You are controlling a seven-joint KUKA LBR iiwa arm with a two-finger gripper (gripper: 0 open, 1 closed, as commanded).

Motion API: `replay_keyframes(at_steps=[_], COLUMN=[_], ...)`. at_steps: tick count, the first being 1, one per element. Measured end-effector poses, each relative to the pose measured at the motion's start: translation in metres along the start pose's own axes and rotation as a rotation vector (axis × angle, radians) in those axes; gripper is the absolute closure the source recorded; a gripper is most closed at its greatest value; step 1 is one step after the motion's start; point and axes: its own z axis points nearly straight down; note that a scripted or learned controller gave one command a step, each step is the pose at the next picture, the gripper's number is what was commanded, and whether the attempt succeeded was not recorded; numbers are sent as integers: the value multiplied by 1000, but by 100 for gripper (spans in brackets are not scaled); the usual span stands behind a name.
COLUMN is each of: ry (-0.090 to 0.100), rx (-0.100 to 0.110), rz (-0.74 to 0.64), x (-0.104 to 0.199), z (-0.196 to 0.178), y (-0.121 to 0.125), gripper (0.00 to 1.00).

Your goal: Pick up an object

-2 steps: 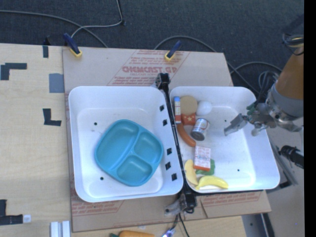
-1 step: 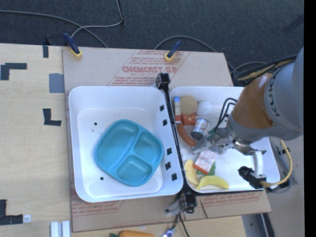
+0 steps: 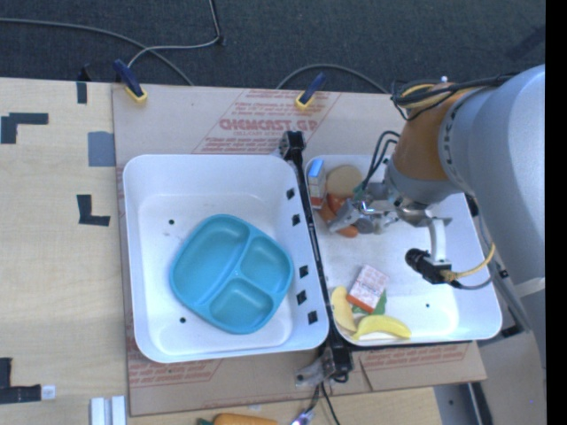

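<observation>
Orange and red toys [image 3: 339, 209] crowd the right bin's [image 3: 461, 321] far left corner, where the gripper [image 3: 359, 217] sits low among them, at the grasping step. Whether its fingers are spread or pinching cannot be told. Next likely needs a firm close, then a straight lift.

Blue plate [image 3: 232, 274] left bin [image 3: 146, 184], end effector [image 3: 353, 218] right bin [image 3: 461, 312]

A robotics lab bench, by its looks. At ten o'clock the pale wooden benchtop [image 3: 53, 264] carries black tape marks [image 3: 87, 211]. A brown printed cardboard sheet [image 3: 257, 122] is held by blue-and-yellow spring clamps [image 3: 129, 80] at twelve. Black cables [image 3: 211, 11] trail across dark grey carpet [image 3: 354, 16], and two shallow white plastic bins [image 3: 142, 184] sit at centre.
</observation>
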Motion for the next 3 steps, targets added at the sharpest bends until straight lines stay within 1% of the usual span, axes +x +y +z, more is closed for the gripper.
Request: replay_keyframes(at_steps=[1, 2, 3], ry=[-1, -2, 2], rx=[6, -1, 5], rz=[2, 0, 0], x=[10, 10, 61], z=[2, -13, -98], y=[60, 63, -14], gripper=[0, 100, 100])
